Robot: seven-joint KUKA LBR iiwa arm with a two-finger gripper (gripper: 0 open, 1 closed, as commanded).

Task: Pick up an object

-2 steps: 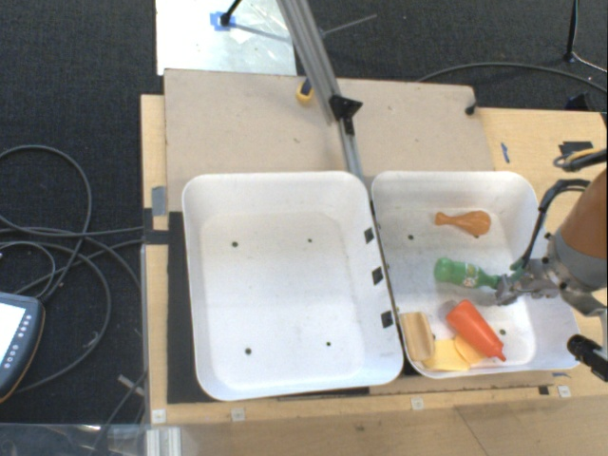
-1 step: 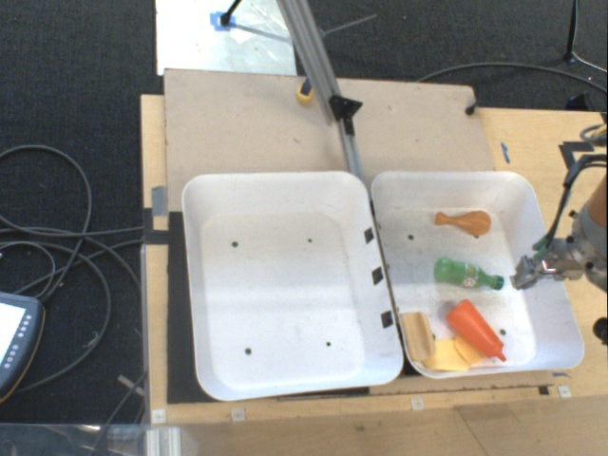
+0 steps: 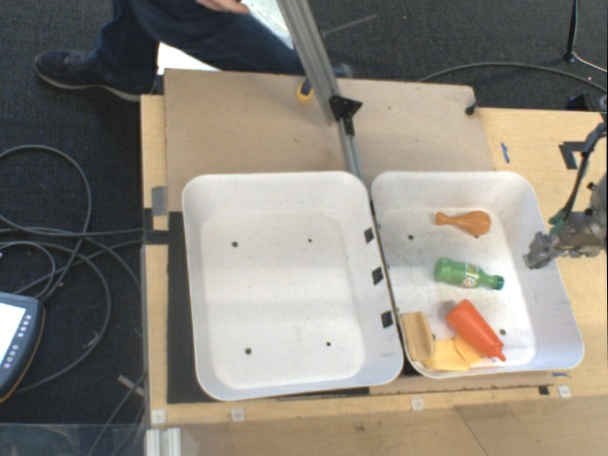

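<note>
1. Four small things lie in the right-hand shallow white plastic bin (image 3: 518,190): a tan drumstick-shaped toy (image 3: 465,221) toward 12 o'clock, a green plastic bottle (image 3: 467,275) at the middle, an orange cone-shaped bottle (image 3: 475,330) toward 6 o'clock, and a yellow and tan wedge-like piece (image 3: 435,343) at 7 o'clock against the near wall.
2. Just outside that bin's 3 o'clock rim sits the grey hand (image 3: 543,251), above the rim line; whether it is spread or closed I cannot tell, and nothing shows in its grip.
3. Easiest pick, in my judgement, is the green plastic bottle: it lies well apart from its neighbours, with bare bin floor on both long sides. Come down across its narrow width, not along its length.
4. Avoid the yellow and tan wedge-like piece first; it touches the wall and the orange cone-shaped bottle, leaving little entry room.
5. Edges to mind: the raised 3 o'clock rim below the hand, and the divider side at 9 o'clock.
6. Open room: the left-hand shallow white plastic bin (image 3: 204,202) and the brown counter (image 3: 247,122) toward 12 o'clock.
</note>
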